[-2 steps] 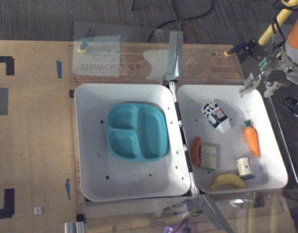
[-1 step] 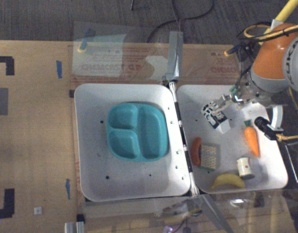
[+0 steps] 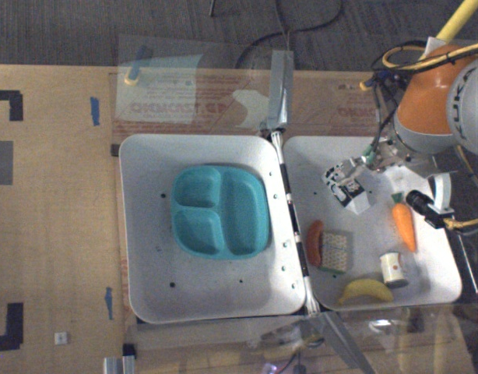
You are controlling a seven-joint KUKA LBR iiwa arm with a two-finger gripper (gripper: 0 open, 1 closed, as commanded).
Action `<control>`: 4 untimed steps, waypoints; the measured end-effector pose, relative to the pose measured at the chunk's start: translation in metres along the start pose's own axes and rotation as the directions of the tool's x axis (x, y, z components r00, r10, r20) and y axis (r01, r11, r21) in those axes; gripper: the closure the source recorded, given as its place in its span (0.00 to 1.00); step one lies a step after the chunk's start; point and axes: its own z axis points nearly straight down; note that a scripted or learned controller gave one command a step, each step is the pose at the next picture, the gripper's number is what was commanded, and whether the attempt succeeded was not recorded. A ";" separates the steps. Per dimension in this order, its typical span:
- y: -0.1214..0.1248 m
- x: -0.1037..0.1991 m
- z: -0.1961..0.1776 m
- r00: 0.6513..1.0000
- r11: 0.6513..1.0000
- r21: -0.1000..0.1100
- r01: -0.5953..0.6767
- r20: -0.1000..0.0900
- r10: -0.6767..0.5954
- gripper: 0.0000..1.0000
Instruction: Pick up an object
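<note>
Here, carrot (image 3: 404, 226) right of jaws (image 3: 349, 184), apart

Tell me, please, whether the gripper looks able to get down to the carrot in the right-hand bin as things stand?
Probably yes. The carrot lies alone on the right bin's floor, apart from the small can and banana, with nothing on top, and the gripper hangs nearby over the same bin.

A teal divided tray (image 3: 221, 211) lies in the left bin (image 3: 145, 271).
</note>
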 end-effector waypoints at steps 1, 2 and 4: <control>0.020 -0.009 0.003 1.000 1.000 0.012 -0.008 -0.013 0.008 0.00; 0.018 -0.016 0.003 0.998 0.999 0.008 -0.053 -0.021 0.054 0.00; 0.029 -0.051 0.004 0.998 0.998 0.025 -0.058 -0.031 0.059 0.00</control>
